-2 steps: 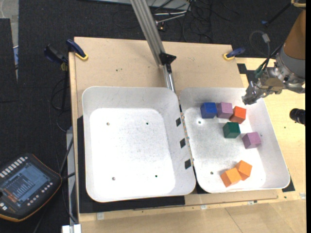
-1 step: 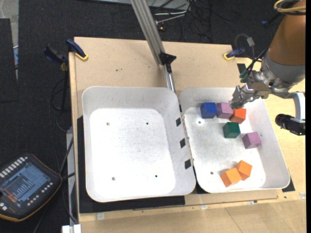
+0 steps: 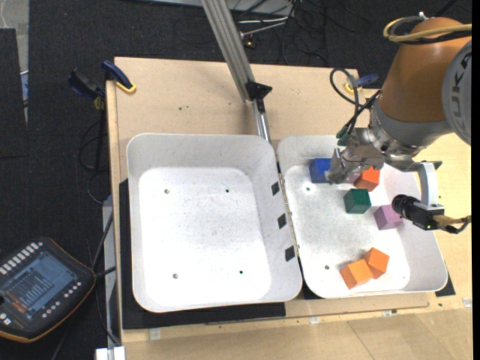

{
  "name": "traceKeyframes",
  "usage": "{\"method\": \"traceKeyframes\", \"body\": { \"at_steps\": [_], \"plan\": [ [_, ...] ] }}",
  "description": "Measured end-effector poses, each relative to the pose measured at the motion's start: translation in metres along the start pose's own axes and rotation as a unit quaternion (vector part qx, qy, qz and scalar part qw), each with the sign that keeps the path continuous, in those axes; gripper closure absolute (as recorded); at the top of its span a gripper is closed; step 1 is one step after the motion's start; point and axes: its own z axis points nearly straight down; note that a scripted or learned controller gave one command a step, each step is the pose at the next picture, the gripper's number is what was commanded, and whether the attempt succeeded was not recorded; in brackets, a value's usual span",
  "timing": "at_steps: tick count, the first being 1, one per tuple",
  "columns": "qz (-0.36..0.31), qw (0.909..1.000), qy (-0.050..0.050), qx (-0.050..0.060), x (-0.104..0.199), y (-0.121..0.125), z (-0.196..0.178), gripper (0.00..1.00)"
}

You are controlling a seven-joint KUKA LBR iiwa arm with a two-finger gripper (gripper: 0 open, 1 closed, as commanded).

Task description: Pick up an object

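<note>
The hand (image 3: 346, 165) hangs low in the upper part of the right bin (image 3: 420, 280), a dark metal cluster under the arm's (image 3: 424, 81) grey wrist and smooth orange band. How far it is open cannot be told, since the fingers merge with shadow, and nothing is plainly seen between them. It sits just beside a blue cube (image 3: 320, 170) on its left and a small orange block (image 3: 368, 178) on its right; whether it touches either is unclear.

Below it lie a dark green cube (image 3: 358, 200) and a matte purple cube (image 3: 387, 216), then, nearer the front rim, two orange blocks (image 3: 365, 267) touching each other. All are small, hard-edged and flat-faced. A black cylindrical fitting (image 3: 415, 211) juts over the bin's right side, close to the purple cube.

The bins are shallow white trays with rounded corners and speckled floors. The left bin (image 3: 142, 201) offers wide open floor. Both rest on a pale wooden worktop (image 3: 187, 88), with a bare margin at the back.
</note>
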Motion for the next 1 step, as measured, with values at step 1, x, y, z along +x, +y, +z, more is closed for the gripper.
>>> {"method": "traceKeyframes", "body": {
  "at_steps": [1],
  "plan": [
    [0.000,1.0000,0.000,0.000,0.0553,-0.0199,0.0170,1.00]
  ]
}}
